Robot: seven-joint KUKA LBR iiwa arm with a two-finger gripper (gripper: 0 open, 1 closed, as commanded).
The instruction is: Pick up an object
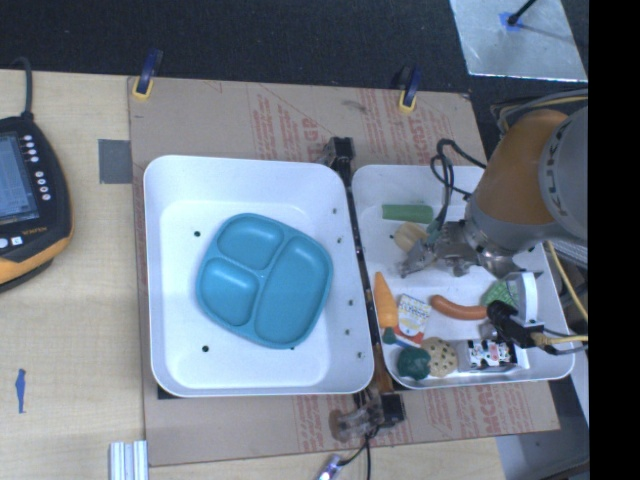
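We see the arm (pixel 530 183) reaching in from the right over the right bin (pixel 372 183), its orange band above the wrist covering much of that bin's far right side. The gripper (pixel 425 258) hangs low near the middle of the bin, and we cannot tell how it is set or whether it has anything.

The bin is crowded. A green block (pixel 407 211) lies toward the far wall, and a pale tan piece (pixel 408 236) sits just beside the gripper on its far side. An orange carrot-shaped toy (pixel 384 299) lies along the left wall, with a small white and red packet (pixel 413 314) next to it. A sausage-shaped toy (pixel 458 308) lies across the middle, near a green leafy piece (pixel 499 293) at the right. Toward the near wall sit a dark green rounded piece (pixel 413 364), a speckled cookie (pixel 440 356) touching it, and a white printed card (pixel 490 354).

In the left bin (pixel 160 183) rests a blue divided plate (pixel 265 280), alone, well apart from the gripper. Both bins stand on brown cardboard (pixel 250 118) on the worktop (pixel 70 348); a handheld control pendant (pixel 30 198) lies at the far left.
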